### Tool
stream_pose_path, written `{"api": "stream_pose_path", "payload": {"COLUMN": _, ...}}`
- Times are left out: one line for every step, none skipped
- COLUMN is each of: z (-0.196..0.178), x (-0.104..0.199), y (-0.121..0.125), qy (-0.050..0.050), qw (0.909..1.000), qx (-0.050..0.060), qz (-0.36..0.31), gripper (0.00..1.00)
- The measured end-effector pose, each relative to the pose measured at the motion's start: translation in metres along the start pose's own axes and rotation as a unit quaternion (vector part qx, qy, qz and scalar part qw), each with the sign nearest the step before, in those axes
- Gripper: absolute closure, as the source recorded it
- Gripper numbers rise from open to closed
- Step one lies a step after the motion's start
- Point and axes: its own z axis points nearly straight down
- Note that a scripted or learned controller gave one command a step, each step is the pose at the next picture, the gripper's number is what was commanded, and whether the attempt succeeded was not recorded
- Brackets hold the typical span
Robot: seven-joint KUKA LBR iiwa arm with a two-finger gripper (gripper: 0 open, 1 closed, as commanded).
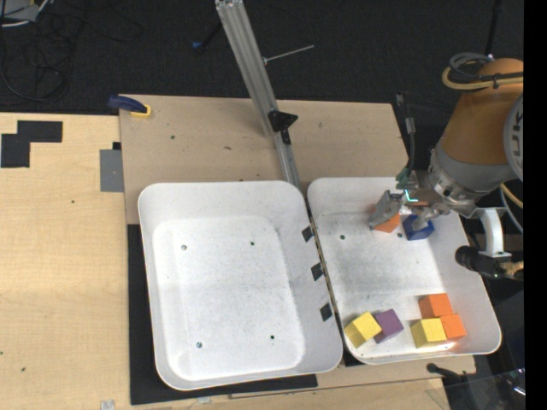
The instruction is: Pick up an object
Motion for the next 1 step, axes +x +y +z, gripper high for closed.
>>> {"api": "stream_pose_path", "payload": {"z": -0.0026, "x": -0.0009, "y": 0.0008, "qy": 0.0, "qw": 1.0, "qx": -0.003, "qz": 0.001, "gripper": 0.0}}
